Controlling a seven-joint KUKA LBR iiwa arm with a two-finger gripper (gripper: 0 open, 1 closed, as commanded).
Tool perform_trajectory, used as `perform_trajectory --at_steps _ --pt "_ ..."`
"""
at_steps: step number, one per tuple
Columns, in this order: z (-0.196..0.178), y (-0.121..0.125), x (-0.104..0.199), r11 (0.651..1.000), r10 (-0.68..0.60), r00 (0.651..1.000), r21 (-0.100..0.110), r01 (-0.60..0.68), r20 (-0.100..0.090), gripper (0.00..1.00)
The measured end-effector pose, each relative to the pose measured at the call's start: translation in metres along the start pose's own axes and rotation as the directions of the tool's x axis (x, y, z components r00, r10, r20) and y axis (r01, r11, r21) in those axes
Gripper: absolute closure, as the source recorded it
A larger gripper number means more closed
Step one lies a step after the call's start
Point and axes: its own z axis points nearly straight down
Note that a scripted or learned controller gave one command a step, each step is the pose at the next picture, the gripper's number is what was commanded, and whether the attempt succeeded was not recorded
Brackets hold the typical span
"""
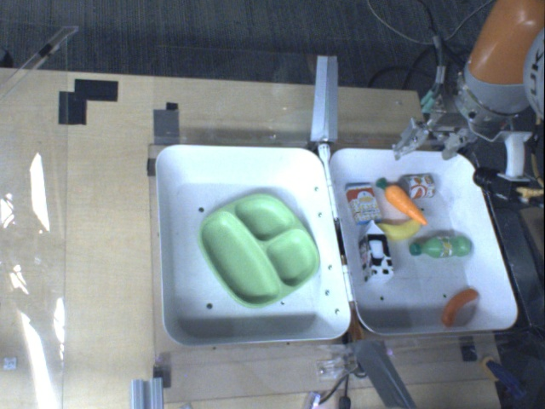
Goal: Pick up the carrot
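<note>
Camera view, looking down at a slant on the bench: the gripper [433, 140] of the grey-and-orange arm [502, 49] hangs over the far rim of the right-hand bin [498, 309], its two fingers spread apart with nothing between them. The carrot [402, 202], the piece to be lifted, lies nearer the camera in that bin, orange body slanting down to the right with its green top toward the far-left corner.

It sits in a tight cluster, which is likely why the claw waits open and above rather than down among the items. A small red-labelled carton [363, 203] lies just beside the carrot on the left, a little can [418, 186] just beside it on the right, and a banana [402, 227] lies touching or under its lower end. A black-and-white milk carton [375, 258] and a green bottle [441, 246] sit near, lower in the bin, and an orange-red piece [460, 307] lies well apart by the near rim.

The left-hand bin [183, 313] holds a green divided tray [260, 247], set at an angle, apart from the pick.

Judged from this, the grasp has not yet begun; the carrot is untouched, and the fingers would need to straddle its slanted body without catching the can or carton.
</note>
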Motion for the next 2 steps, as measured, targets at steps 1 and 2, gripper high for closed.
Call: perform_trajectory --at_steps 1,2 --pt "0.140 -0.015 -0.023 0.999 0.044 0.999 0.003 -0.044 0.000 0.00" --pt "0.127 -0.013 -0.023 0.999 0.043 0.999 -0.002 -0.043 0.000 1.00"
